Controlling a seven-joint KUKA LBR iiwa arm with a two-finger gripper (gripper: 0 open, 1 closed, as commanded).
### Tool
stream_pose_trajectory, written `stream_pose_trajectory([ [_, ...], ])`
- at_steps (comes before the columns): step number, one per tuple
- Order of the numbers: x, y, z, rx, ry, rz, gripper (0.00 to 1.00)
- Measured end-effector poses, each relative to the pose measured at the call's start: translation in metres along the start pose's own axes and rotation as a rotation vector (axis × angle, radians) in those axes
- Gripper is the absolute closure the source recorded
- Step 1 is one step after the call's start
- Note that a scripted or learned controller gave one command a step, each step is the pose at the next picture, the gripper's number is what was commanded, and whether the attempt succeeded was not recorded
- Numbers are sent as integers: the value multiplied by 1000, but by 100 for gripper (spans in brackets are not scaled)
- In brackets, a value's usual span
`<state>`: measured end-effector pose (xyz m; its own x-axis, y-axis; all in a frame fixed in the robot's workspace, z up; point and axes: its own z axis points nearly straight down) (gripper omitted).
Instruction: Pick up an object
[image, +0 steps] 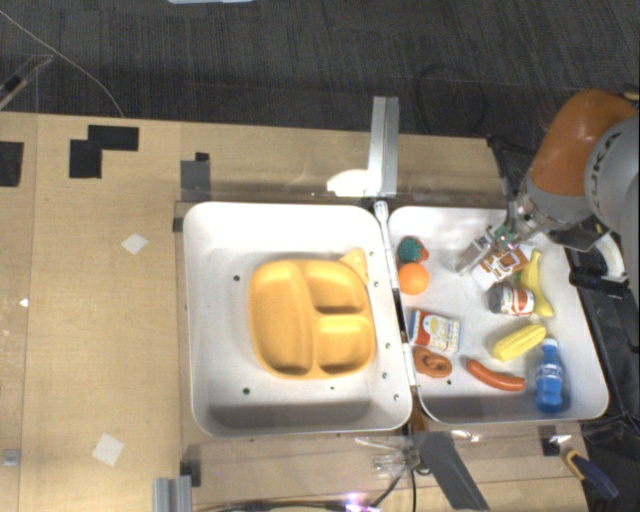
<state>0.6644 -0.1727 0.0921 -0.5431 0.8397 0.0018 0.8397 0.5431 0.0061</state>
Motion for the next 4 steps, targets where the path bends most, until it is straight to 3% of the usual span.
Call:
stream_pose_trajectory([
  [1, 2, -15, 4, -1, -10, -61, 0],
  [2, -23, -6, 4, 4, 12, 297, 0],
  [3, -8, -40, 4, -2, -7, -12, 0],
  [4, -27, -11, 4, 8, 6, 335, 0],
])
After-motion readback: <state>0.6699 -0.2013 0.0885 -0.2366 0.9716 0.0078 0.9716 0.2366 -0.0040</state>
